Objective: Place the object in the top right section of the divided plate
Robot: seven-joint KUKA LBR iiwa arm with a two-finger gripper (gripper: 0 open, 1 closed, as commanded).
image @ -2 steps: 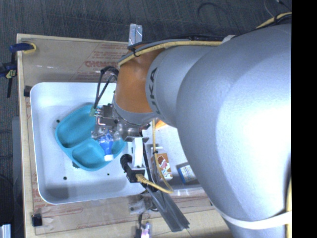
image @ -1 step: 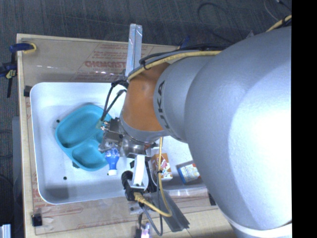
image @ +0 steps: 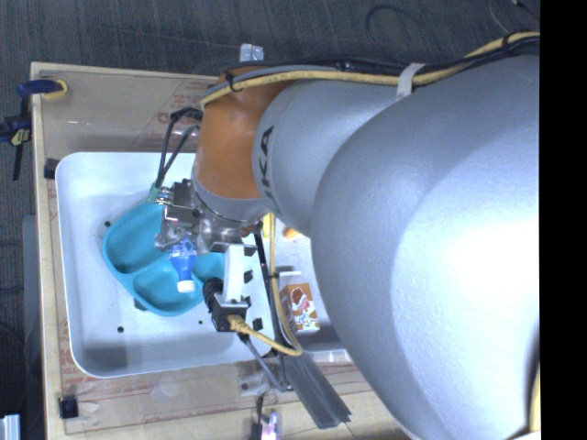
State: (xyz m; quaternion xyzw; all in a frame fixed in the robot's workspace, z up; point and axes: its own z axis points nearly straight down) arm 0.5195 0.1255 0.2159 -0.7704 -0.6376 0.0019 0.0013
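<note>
A wooden bench [image: 110, 85] stands on dark grey carpet [image: 183, 12], with a blue clamp [image: 37, 88] gripping its upper left corner and cables trailing across the floor.

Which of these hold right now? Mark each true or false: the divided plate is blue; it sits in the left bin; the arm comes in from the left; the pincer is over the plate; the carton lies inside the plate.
1. The divided plate is blue. True.
2. It sits in the left white bin. True.
3. The arm comes in from the left. False: it reaches in from the right.
4. The pincer is over the plate. True: it hangs above the plate's right part, near a small blue and white object.
5. The printed carton lies inside the plate. False: it lies right of the plate, beside the arm.
</note>
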